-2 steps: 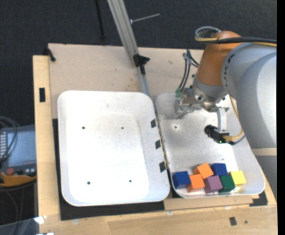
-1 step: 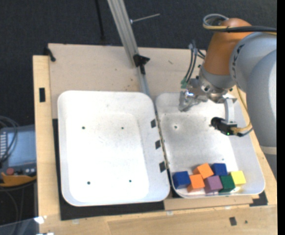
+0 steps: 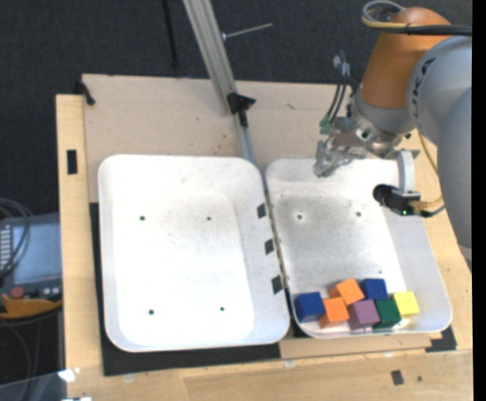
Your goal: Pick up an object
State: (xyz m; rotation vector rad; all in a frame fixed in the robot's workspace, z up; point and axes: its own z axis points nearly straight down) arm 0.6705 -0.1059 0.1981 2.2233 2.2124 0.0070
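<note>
White bins (image 3: 184, 249) sat side by side; arm (image 3: 410, 65) hung over right bin's far edge. Gripper (image 3: 331, 161) grasped nothing; grip state, I couldn't tell. Blocks (image 3: 356, 303) clustered in near corner, well apart from gripper, awaiting pick.

We can read no text, label, brand, number or sign anywhere here; the screen of the handheld pendant (image 3: 27, 253) at nine o'clock is too blurred to make out
</note>
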